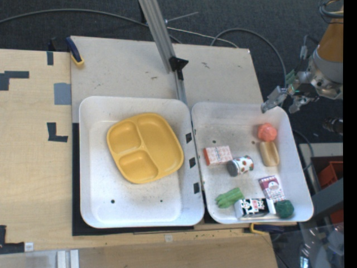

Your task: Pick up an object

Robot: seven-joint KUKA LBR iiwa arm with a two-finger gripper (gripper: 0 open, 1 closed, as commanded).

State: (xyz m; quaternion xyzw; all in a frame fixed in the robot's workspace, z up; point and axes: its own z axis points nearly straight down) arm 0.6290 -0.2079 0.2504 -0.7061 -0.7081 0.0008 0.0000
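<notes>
We see the hand (277, 98) up at the far edge of the right bin (215, 116). It carries nothing. We cannot tell if it is set wide or narrow, since it looks small and blurry from here.

Any toy in that bin will do. The red ball (267, 132) is the closest thing to the hand, just below it. Right under the ball lies a tan bun (269, 153). A bit farther from the hand are a little pink box (217, 155) and a small tipped-over cup (241, 165). Farthest from the hand, at the near edge of the bin, sit a green leafy toy (229, 197), a black and white carton (254, 206) and a dark green lump (285, 208).

We think the red ball is a good pick. It looks light and hard, like plastic play food. It is round, so it may roll or slip away. We would come straight down and pinch it across its middle.

The yellow plate (145, 147) rests in the left bin (92, 149), far off from the hand.
</notes>
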